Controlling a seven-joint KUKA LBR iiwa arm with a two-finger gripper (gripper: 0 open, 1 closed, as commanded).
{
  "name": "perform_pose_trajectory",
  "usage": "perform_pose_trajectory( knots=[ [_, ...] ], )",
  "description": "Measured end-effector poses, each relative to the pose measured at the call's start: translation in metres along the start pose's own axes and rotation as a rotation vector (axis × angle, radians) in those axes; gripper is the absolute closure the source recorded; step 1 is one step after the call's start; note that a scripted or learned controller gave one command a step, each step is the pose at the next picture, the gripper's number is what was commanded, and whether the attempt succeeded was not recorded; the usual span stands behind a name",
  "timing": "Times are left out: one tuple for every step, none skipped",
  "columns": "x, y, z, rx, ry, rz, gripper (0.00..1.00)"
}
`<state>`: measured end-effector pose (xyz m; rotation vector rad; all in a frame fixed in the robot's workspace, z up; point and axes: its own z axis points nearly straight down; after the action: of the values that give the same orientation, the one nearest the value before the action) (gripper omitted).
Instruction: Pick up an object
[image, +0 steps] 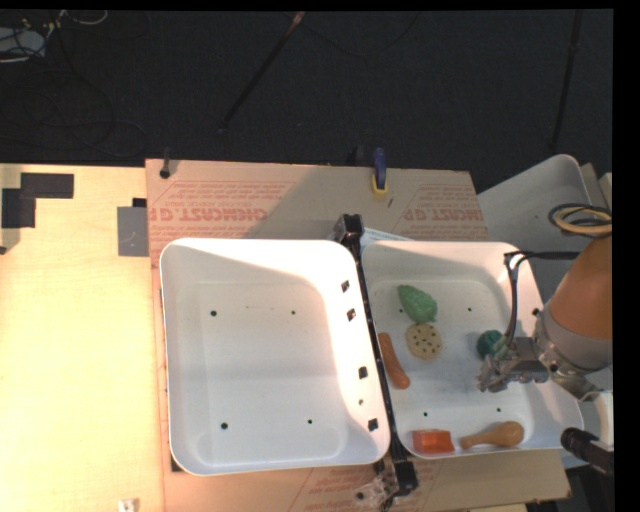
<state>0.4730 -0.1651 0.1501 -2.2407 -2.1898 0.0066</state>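
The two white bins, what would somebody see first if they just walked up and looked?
Probably the little heap of toy food in the right bin: a green leafy piece, a round cookie, a carrot, an orange-red block and a tan pear-shaped piece. Next, the grey arm with its orange band, with its gripper low beside a small teal thing.

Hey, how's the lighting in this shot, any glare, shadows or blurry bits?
Camera view: the left bin is bright and nearly washed out, with a soft shadow along its upper wall; the background above the bench is dark; the gripper in the right bin looks smeared and low in detail; the small items, like the green object, are soft-edged.
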Motion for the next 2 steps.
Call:
perform_pose_trajectory(
  knots=[
    [0.033, 0.022, -0.17, -0.025, -0.005, -0.027, 1.0],
    [-0.002, -0.003, -0.006, 0.011, 0.001, -0.019, 1.0]
  ],
)
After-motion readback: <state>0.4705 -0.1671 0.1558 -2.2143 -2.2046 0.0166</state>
